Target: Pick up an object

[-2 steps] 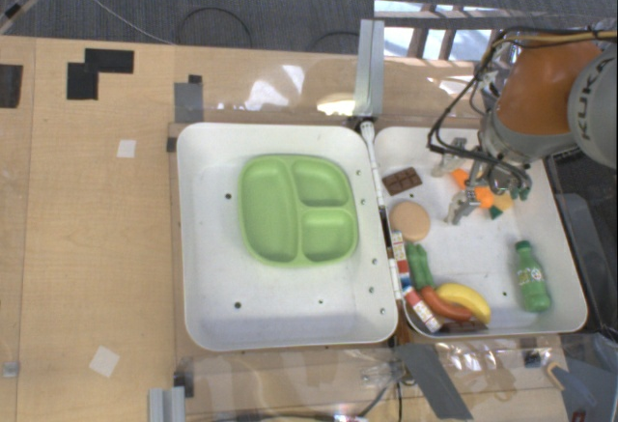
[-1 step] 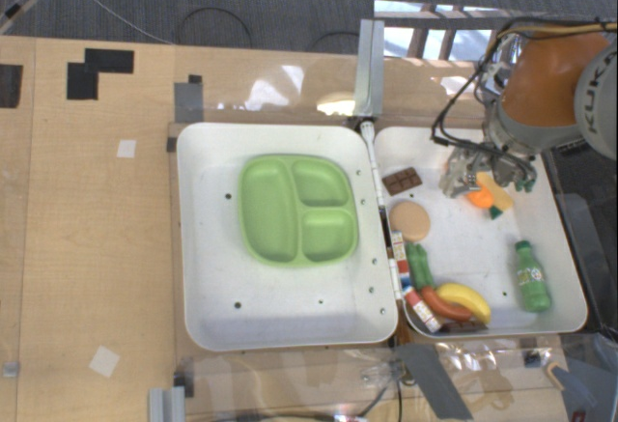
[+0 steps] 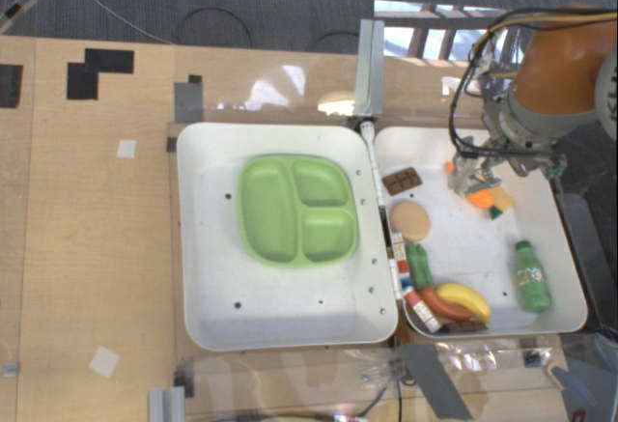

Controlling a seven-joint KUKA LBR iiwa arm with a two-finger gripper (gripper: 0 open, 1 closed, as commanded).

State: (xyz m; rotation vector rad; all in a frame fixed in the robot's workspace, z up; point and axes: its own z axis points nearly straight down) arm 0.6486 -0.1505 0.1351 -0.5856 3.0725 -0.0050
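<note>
We see the gripper low over the orange carrot; whether it grips, we cannot tell. Below the carrot stands a green bottle, left a brown cookie.

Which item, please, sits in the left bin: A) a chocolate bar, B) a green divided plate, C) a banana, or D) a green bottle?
B: the green divided plate lies in the left bin, while the banana, bottle and chocolate bar are all in the right bin.
</note>
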